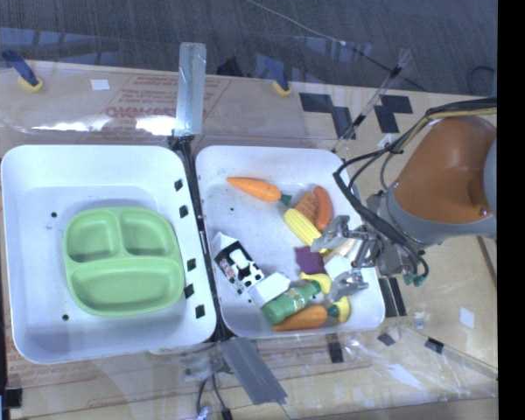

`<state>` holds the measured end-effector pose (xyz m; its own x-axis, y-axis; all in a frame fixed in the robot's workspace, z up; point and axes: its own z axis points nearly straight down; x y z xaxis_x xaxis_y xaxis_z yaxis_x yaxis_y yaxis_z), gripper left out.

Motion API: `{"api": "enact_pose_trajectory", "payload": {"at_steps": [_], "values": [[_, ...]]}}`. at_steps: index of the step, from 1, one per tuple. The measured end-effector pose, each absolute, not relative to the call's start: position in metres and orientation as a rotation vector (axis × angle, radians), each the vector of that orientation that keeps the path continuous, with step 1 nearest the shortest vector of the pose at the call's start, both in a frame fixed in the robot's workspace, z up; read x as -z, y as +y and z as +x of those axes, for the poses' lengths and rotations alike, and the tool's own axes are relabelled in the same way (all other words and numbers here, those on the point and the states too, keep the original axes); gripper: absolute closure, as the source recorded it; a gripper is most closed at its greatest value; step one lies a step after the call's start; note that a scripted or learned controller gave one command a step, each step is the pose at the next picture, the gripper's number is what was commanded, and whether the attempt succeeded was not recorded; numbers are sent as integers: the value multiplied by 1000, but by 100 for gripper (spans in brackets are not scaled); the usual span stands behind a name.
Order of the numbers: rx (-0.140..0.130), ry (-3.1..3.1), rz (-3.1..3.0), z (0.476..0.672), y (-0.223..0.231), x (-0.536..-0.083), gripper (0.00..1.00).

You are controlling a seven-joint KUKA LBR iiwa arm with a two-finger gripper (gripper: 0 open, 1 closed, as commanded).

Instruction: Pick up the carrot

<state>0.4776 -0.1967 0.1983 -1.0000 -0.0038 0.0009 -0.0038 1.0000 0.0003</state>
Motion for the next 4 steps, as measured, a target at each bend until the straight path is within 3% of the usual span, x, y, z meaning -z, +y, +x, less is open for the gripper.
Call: {"api": "enact_pose_trajectory", "payload": {"at_steps": [1,2,3,4], "values": [[1,-3113,450,594,-144,-204,0],[1,-3132,232,624,-168,-90,0],[0,-3141,-119,638,-156,-93,0],[-2,-3146,-106,640,-154,-105,100]]}}
